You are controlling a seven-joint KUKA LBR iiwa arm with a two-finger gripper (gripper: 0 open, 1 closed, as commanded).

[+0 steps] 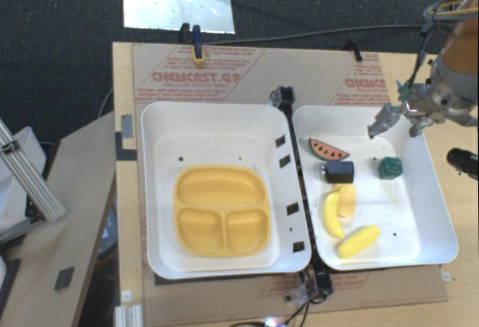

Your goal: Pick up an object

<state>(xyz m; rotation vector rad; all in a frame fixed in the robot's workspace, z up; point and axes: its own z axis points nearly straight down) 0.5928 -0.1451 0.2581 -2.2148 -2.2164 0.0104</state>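
Gripper hangs over the far right corner of the right bin, fingers spread apart w/ nothing btwn them, so it's approach stage, no grab yet. Nearest pick is the green object just below it. Next move, I'd guess: shift over it, drop straight down, then close.

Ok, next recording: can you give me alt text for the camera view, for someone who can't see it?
The grey arm's gripper hovers open over the right white bin's far edge, holding nothing. That bin holds a red watermelon slice, a small black block, a dark green lump and yellow banana-like pieces; the left white bin holds a yellow divided tray.
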